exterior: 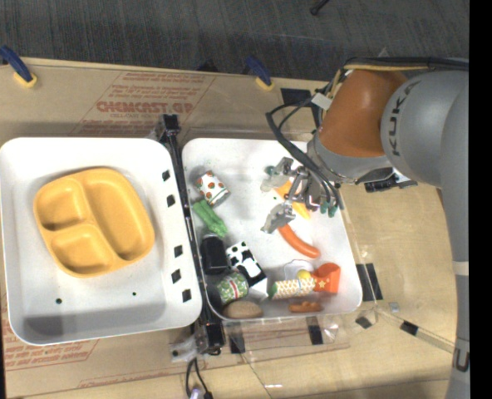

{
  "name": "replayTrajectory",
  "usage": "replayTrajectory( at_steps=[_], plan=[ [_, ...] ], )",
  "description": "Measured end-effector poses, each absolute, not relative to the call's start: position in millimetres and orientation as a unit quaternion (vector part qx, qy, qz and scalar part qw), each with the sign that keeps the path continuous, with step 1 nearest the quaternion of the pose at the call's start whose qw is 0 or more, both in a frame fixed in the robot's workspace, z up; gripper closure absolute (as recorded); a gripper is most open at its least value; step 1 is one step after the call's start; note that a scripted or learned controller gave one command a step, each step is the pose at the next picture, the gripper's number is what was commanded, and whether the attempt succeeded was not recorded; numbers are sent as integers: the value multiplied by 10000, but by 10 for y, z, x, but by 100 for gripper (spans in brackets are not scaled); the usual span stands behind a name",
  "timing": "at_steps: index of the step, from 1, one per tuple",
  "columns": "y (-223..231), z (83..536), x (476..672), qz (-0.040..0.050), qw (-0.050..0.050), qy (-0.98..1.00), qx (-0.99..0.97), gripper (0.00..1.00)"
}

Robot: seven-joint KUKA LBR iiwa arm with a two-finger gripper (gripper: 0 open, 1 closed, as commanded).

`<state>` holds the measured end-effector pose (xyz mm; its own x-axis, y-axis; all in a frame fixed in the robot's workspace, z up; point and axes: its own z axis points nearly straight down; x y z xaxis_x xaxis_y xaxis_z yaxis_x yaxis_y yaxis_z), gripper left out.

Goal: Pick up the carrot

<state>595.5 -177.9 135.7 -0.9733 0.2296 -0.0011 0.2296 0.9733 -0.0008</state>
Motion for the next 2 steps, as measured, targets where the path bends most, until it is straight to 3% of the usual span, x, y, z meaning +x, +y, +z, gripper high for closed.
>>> replayTrajectory(
  at_steps=[1,2],
  plan=[
    [-1951,918,6269,-4,5,9908,1354,0],
    [-1937,1051,6299,-11,45,9913,1316,100]
  ],
)
